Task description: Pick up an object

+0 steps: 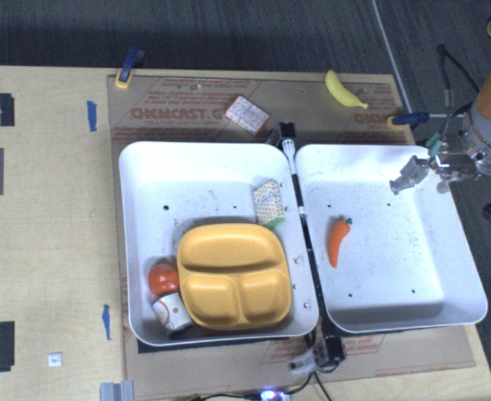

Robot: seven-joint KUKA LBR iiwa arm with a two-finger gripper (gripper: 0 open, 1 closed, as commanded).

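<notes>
An orange carrot (337,241) with a green top lies in the right bin (446,299), left of its middle. The gripper (407,177) hangs over the right bin's far right part, up and to the right of the carrot and apart from it. Nothing shows in its grasp. In the left bin (145,182) lie a yellow divided plate (233,274), a red ball-like thing (163,278), a small white and orange can (172,312) and a patterned packet (268,201).
A yellow banana (344,90) and a small checked packet (245,114) lie on the cardboard behind the bins. A black divider (300,215) runs between the bins. Blue clamps (129,65) hold the cardboard's corners. Cables hang at the right.
</notes>
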